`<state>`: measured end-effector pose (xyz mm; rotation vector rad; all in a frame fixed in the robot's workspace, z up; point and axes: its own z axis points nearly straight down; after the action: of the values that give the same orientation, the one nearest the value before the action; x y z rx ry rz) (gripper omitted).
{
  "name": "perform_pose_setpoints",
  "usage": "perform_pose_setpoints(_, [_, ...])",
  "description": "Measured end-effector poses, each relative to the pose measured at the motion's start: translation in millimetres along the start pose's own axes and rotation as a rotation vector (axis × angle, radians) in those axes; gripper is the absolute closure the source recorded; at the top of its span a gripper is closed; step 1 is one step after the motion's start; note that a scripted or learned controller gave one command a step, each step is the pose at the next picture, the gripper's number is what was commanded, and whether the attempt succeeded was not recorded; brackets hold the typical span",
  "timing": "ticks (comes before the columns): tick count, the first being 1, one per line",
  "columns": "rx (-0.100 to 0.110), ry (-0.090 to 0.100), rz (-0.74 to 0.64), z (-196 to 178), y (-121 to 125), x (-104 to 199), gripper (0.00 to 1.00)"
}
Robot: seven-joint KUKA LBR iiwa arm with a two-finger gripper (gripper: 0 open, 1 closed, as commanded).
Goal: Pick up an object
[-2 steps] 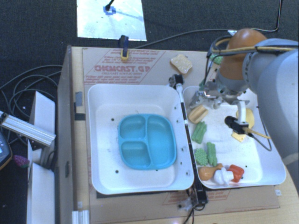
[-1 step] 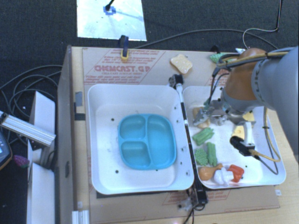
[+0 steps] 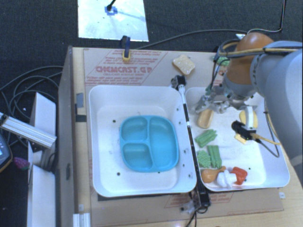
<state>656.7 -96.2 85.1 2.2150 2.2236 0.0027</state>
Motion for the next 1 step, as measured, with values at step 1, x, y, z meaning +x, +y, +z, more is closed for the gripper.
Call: perform_pose_setpoints(1, [0.002, 0.001, 0.000, 0.2, -6.5, 8.8, 0.00])
